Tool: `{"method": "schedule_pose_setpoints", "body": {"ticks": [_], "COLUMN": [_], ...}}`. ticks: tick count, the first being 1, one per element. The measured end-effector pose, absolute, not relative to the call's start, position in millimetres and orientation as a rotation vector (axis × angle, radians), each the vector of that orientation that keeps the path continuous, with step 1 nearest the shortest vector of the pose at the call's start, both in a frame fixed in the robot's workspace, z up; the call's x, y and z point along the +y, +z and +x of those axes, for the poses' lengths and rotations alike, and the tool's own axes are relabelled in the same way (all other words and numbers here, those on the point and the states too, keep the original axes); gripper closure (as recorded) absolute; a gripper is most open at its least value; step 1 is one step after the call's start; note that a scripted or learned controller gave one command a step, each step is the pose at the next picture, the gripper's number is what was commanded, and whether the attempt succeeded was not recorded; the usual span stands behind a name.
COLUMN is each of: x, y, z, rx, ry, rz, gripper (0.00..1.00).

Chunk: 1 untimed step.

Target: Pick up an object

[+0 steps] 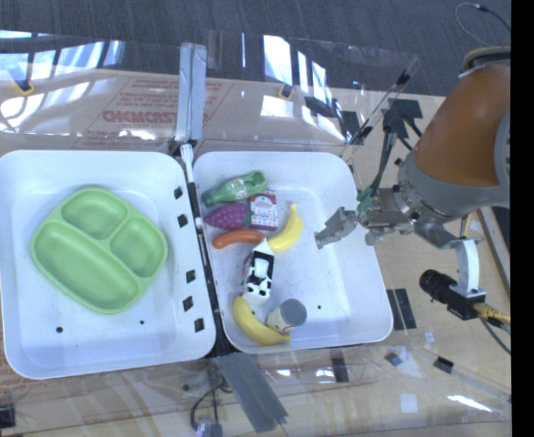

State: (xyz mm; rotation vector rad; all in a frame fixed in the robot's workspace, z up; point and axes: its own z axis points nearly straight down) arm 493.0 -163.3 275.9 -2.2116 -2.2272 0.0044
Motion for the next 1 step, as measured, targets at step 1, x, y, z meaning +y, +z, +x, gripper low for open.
{"method": "schedule_pose_setpoints", "body": {"ticks": [1], "x": [-117.1], "y": [188.1], "z": [475.8], "rx": [-2.128], "ry": [0.006], "rz": [-2.305], "gripper": [0.0]}}
